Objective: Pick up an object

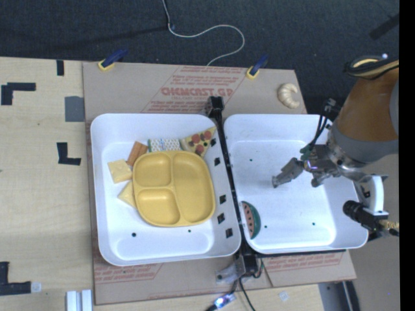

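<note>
I cannot tell my gripper's [290, 173] state, and the watermelon slice [251, 218] hugging the right bin's [324, 238] wall risks a miss.

A yellow divided plate [174, 188] sits in the white left bin [104, 173]. A watermelon slice [251, 218], red with a green rind, lies in the white right bin [292, 235]. The cardboard sheet [188, 89] is tan with red lettering.
</note>
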